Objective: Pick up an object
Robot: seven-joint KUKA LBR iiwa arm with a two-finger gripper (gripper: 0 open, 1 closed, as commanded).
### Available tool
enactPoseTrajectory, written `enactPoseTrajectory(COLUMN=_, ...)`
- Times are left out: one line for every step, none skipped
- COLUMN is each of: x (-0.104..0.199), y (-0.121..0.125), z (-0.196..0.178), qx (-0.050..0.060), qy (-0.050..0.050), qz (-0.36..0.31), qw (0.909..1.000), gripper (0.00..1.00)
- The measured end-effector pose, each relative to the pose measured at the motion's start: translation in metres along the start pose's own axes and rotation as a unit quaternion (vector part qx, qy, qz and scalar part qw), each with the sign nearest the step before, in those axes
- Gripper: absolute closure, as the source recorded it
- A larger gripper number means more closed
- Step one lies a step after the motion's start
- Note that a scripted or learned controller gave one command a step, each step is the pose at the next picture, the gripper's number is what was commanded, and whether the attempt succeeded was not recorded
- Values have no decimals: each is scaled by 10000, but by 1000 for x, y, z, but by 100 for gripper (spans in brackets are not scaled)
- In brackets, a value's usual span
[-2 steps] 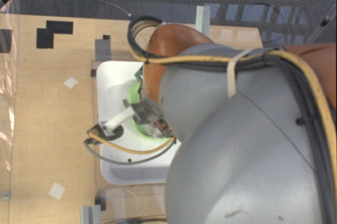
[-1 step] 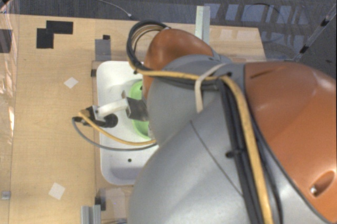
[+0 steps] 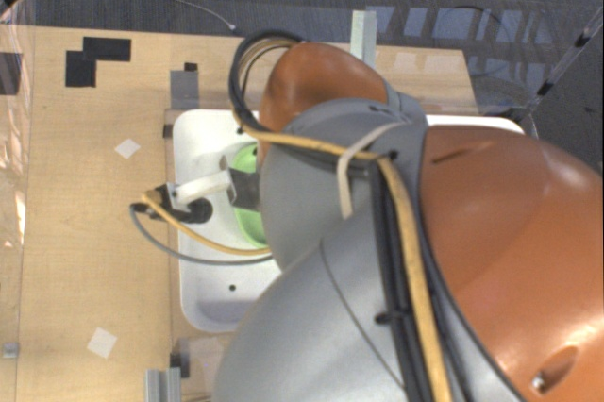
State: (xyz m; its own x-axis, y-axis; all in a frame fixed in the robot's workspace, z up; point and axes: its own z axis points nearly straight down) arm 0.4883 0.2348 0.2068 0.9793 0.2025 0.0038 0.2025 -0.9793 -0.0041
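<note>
The grey and orange arm point(image 3: 396, 240) fills the right and middle of the camera view and covers most of both bins. Its wrist reaches down into the left white bin point(image 3: 203, 296). A bright green object point(image 3: 247, 219) shows in that bin, right beside the wrist and partly under it. The arm's own body hides the gripper's end, so I cannot see if it touches the green object.
A yellow and black cable point(image 3: 179, 221) loops out from the wrist over the bin's left rim. The wooden bench point(image 3: 85, 249) lies to the left, with black marks and small white tags on it. A clear panel stands at the far left edge.
</note>
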Motion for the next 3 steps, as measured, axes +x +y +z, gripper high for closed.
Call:
enactPoseTrajectory(x=-1, y=-1, z=-82, qx=-13, qy=0, qz=-1974, qw=9803, gripper=100)
enactPoseTrajectory(x=-5, y=2, z=88, qx=-29, qy=-68, qz=-715, qw=9974, gripper=100)
enactPoseTrajectory(x=-1, y=-1, z=28, qx=-5, qy=-3, qz=1, qw=10000, gripper=100)
